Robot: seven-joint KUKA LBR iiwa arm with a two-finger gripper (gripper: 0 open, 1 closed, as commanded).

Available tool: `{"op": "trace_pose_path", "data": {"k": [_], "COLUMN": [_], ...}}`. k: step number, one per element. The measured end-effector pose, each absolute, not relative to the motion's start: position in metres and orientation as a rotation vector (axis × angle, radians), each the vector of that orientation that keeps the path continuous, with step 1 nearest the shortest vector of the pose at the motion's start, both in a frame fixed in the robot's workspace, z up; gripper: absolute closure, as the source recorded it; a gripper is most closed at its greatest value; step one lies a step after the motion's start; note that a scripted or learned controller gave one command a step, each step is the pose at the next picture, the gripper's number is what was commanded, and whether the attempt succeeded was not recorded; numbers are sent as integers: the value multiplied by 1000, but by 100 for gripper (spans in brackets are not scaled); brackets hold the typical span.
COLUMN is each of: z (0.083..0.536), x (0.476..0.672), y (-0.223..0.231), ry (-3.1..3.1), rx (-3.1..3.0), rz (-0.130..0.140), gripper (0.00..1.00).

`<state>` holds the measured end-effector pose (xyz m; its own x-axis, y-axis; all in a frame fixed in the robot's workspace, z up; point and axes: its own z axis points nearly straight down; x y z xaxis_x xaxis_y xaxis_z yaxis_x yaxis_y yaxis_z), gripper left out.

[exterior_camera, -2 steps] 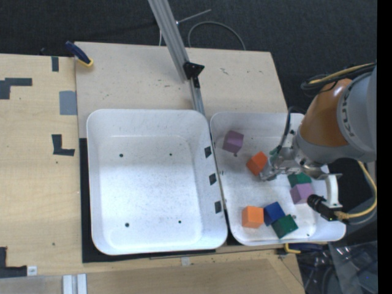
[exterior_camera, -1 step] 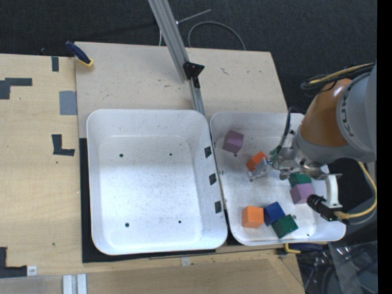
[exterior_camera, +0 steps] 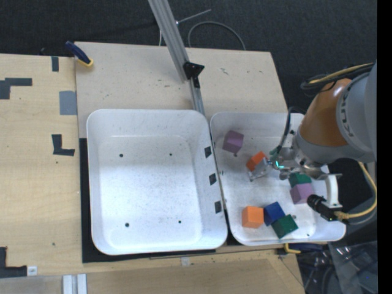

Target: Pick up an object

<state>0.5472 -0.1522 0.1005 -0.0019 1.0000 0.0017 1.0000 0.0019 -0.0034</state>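
Near edge of right bin (exterior_camera: 343, 230): orange cube (exterior_camera: 252, 216), blue cube (exterior_camera: 274, 211), green block (exterior_camera: 285, 226) untouched. Mid-bin, gripper (exterior_camera: 262, 171) is down by small orange block (exterior_camera: 256, 160); can't tell its opening or any hold. Farther, purple cube (exterior_camera: 233, 141). Pick not done, imo.

bench (exterior_camera: 153, 81) | left bin (exterior_camera: 150, 182) | right bin (exterior_camera: 245, 127) | side by side

Pale wooden bench (exterior_camera: 153, 78) (scuffed), dark carpet (exterior_camera: 92, 11)

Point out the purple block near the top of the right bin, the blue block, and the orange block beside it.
Purple block (exterior_camera: 233, 141), camera view, top face.
Blue block (exterior_camera: 273, 212), camera view, top face.
Orange block (exterior_camera: 252, 216), camera view, top face.
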Motion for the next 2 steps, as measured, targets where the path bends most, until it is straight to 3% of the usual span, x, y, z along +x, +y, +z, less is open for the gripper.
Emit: {"op": "trace_pose_path", "data": {"k": [2], "z": [101], "x": [547], "y": [-152], "ry": [-2221], "rx": [-2217], "rz": [2], "gripper": [0]}}
